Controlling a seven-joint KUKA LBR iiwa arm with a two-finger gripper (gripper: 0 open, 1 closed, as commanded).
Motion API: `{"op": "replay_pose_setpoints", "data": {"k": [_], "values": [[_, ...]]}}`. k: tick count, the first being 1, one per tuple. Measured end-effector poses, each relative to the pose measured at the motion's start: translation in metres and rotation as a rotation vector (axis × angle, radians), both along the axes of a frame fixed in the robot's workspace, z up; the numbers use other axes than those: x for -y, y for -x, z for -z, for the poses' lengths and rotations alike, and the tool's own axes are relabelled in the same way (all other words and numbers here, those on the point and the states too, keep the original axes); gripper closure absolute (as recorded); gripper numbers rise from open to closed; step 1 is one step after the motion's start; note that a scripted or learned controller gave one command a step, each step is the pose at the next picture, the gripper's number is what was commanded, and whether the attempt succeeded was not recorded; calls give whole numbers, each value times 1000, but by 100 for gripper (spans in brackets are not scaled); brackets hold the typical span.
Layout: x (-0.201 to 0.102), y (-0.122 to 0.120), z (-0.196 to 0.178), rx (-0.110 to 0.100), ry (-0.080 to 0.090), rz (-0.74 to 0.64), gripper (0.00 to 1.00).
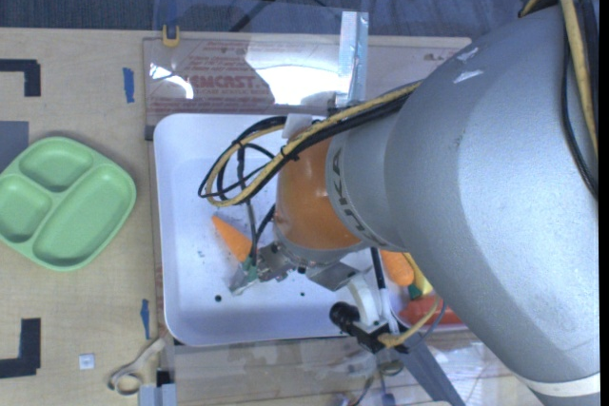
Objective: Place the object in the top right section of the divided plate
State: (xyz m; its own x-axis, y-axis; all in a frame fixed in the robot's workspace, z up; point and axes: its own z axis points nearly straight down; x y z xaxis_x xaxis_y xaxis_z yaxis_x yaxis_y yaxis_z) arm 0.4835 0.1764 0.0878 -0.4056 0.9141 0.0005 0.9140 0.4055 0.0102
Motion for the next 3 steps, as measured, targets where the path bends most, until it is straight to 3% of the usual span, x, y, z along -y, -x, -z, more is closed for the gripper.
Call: {"op": "replay_pose_setpoints", "data": {"k": [1, 2, 3], "values": [[-1, 0, -7, -3, -1, 0, 100], [-39, -30, -17, -13, 7, -96, 100], [-36, -11, -2, 5, -4, 141, 100]]}}
